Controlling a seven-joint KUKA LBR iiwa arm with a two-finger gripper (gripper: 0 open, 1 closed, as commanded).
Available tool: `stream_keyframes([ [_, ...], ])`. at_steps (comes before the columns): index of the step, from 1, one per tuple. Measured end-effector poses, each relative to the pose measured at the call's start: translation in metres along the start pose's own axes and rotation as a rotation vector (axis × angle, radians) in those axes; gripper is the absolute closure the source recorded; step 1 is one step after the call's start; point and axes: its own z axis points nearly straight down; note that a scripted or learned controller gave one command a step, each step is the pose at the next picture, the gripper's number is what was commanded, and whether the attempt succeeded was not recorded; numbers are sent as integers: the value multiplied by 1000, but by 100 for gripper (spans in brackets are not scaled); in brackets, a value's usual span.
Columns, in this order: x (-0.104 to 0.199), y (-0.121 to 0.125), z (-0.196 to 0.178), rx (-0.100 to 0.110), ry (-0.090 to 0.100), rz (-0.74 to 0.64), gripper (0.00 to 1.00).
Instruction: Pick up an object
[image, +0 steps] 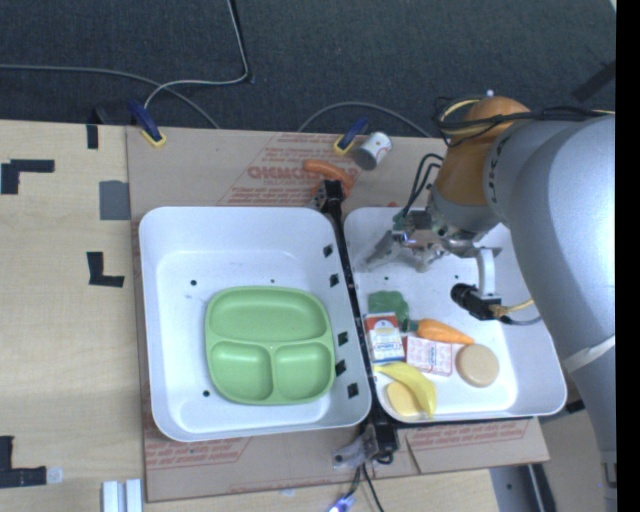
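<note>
Wooden bench, two white bins; grey arm bent over right bin — claw spread wide, holding nothing

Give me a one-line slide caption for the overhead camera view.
KUKA arm's gripper poised in the right bin above a carrot, banana and packets; green divided tray in the left bin.

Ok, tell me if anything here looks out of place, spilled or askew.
Nothing looks spilled or damaged. The green tray lies flat in the left bin. The carrot, banana and small packets sit crowded at the right bin's near end, below the gripper.
</note>
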Motion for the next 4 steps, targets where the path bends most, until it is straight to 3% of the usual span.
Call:
stream_keyframes([
  [1,-1,-73,-1,2,-1,1,0],
  [2,7,-9,0,0,0,0,0],
  [3,32,-81,-99,4,1,0,0],
  [4,13,-112,-2,-2,2,-1,0],
])
